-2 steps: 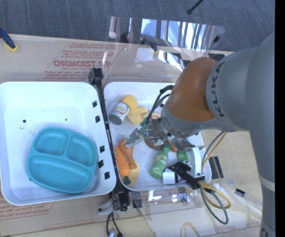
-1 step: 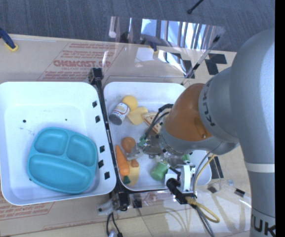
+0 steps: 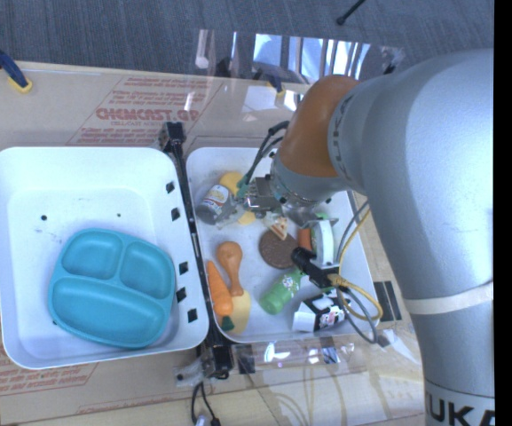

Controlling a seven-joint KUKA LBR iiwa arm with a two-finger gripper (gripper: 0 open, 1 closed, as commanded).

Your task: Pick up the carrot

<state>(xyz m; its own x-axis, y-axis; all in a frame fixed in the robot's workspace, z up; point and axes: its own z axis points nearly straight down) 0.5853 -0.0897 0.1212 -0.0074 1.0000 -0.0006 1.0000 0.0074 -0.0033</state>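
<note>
Carrot (image 3: 219, 289) lying at right bin's (image 3: 355, 264) left wall, beside drumstick (image 3: 231, 261). Tool (image 3: 278, 213) hanging over bin's middle, apart from it; its opening and any hold cannot be told.

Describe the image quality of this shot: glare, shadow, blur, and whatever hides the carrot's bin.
Camera view: glare streaks the clear panel behind the bins; even, soft light; the arm looms large and slightly soft, hiding much of the right bin; the carrot stays sharp and unshaded by that bin's left wall; the blue tray casts a faint shadow.
</note>
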